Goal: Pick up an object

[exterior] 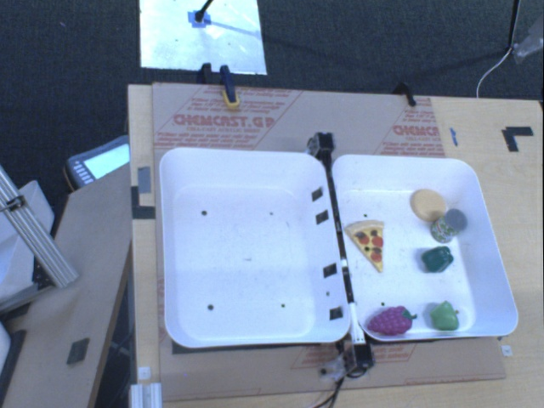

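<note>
dark carpet surrounds a pale wooden desk (476,126), on which a printed cardboard sheet (255,119) lies under two shallow white bins set side by side. left bin (183,164) and right bin (489,228) touch along their shared middle edge, where small dark clips sit in a row.

all the objects lie in the right bin. a pizza slice (369,243) with red dots rests near the middle edge, its tip pointing toward the near side. toward the far right corner sits a tan round bun (427,203), and just beside it, touching or nearly so, a small grey can (449,223). nearer than these lies a dark green block-like piece (438,259). along the near wall, a purple bunch of grapes (390,320) sits close to the middle edge, and a bright green pepper (444,315) is to its right, the two apart.

beyond the desk a shiny square plate (202,24) lies on the carpet. at left stand a lower wooden surface (85,262) and a slanted metal rail (30,228).

claw: its state cannot be told from this view.
</note>
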You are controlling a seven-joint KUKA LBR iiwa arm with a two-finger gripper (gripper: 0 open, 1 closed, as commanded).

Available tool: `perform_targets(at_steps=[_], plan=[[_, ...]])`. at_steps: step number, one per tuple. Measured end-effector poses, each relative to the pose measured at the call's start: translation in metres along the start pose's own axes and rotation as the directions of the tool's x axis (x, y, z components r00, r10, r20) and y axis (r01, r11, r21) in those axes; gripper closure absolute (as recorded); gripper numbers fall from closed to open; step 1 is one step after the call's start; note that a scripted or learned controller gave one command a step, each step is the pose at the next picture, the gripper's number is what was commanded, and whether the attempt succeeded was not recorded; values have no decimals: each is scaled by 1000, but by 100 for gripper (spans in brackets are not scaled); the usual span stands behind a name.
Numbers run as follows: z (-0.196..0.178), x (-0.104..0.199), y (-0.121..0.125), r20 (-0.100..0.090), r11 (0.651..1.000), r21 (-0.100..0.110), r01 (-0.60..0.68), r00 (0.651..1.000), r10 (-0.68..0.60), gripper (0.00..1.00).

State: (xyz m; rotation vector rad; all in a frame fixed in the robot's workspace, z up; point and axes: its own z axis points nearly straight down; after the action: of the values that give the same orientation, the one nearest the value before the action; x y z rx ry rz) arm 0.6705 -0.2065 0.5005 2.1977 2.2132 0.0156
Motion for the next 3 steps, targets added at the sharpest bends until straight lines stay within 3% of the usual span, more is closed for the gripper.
perform_targets(at_steps=[1,2,3], plan=[[34,93,-1,-13,1000,22,6,1000,-6,0],[21,86,-1,-7,1000,16,2,1000,-2,100],[151,73,-85,-11,999,38,-10,1000,10,100]])
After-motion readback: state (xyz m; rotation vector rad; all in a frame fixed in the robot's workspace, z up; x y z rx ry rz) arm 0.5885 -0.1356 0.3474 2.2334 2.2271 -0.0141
